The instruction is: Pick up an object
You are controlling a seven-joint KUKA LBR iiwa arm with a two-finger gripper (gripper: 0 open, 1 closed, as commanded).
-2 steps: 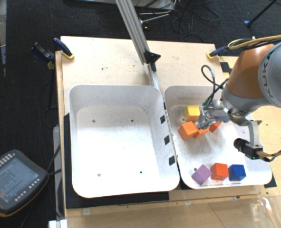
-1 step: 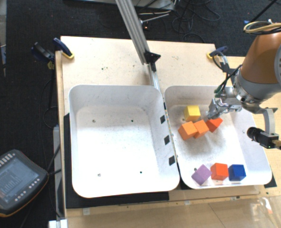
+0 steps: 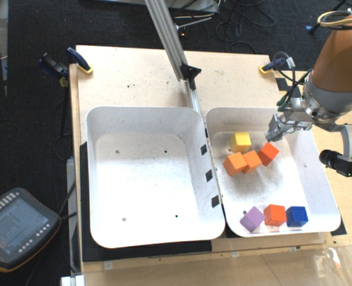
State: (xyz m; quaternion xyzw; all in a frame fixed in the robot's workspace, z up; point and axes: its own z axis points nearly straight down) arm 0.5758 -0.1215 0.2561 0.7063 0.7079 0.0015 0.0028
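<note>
Landmark: you can place everything from the yellow cube (image 3: 242, 140) in the right bin (image 3: 318, 186).
Blocks: just below it sit two orange cubes (image 3: 236, 163) (image 3: 252, 159), touching; a red-orange cube (image 3: 269, 152) lies beside them on the right.
Front row: well below it, near the bin's front rim, you see a purple cube (image 3: 252, 218), an orange-red cube (image 3: 274, 214) and a blue cube (image 3: 296, 215).
Gripper: the gripper (image 3: 275, 133) hangs right of the yellow cube, just above the red-orange one; you cannot tell its jaws' state.
Room: open floor lies between cluster and row; the left bin (image 3: 104, 159) is beyond.
Writing: none readable.
</note>
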